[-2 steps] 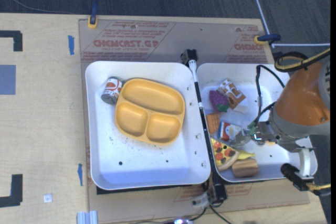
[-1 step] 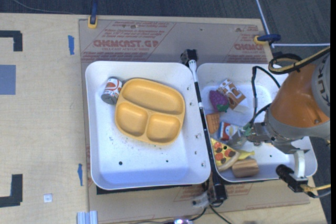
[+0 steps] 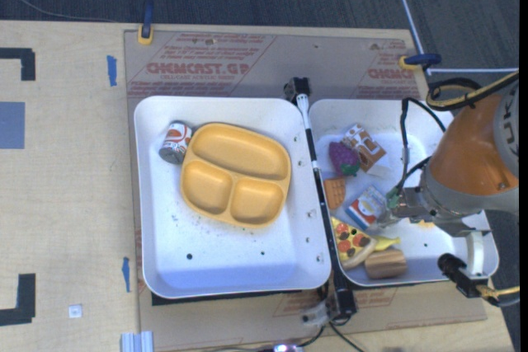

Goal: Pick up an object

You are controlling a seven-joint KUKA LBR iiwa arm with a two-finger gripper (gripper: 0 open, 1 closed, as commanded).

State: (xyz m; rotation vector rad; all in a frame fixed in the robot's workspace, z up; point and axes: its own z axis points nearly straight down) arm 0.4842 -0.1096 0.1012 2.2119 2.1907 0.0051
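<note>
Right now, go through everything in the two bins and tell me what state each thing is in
Yellow tray: right side up in the left bin, compartments bare.
Can: lying on its side, against the tray's corner.
Grapes: loose in the right bin.
Toy house: tilted, beside the grapes.
Pizza slice: lying flat.
Bread: lying at the front wall.
Gripper: low among the toys.

Yellow tray (image 3: pixel 235 173) and can (image 3: pixel 174 142) in left bin (image 3: pixel 223 276); claw (image 3: pixel 394 206) over toys

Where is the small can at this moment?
The can lies in the left bin, near its upper-left corner, touching the yellow divided tray.
</note>
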